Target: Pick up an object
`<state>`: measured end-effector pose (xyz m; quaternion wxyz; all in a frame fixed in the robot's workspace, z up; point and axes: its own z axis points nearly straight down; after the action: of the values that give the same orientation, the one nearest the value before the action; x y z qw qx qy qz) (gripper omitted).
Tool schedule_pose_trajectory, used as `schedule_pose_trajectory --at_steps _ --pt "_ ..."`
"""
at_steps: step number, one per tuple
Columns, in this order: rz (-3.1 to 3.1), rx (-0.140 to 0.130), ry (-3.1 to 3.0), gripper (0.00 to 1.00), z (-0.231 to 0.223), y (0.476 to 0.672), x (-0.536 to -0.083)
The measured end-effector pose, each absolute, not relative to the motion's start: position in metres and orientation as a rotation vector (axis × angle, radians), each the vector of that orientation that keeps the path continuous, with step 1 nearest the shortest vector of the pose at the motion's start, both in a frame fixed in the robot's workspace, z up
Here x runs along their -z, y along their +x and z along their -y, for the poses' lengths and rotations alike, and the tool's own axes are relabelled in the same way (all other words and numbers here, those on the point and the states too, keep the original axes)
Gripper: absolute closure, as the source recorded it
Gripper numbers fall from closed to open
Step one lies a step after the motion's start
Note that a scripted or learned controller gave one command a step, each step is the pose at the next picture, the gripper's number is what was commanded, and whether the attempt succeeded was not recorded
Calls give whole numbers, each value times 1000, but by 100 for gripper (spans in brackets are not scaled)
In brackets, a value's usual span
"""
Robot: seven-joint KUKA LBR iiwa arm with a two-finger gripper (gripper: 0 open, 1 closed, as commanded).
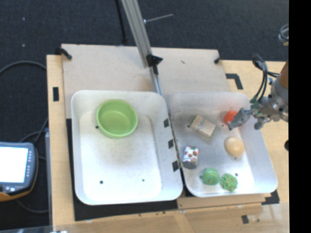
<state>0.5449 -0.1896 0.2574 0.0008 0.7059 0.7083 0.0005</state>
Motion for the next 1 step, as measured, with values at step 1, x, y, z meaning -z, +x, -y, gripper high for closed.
schedule_pose_trajectory --at_steps 1 --pt "-2223 -2 2217 0 190 545 -257"
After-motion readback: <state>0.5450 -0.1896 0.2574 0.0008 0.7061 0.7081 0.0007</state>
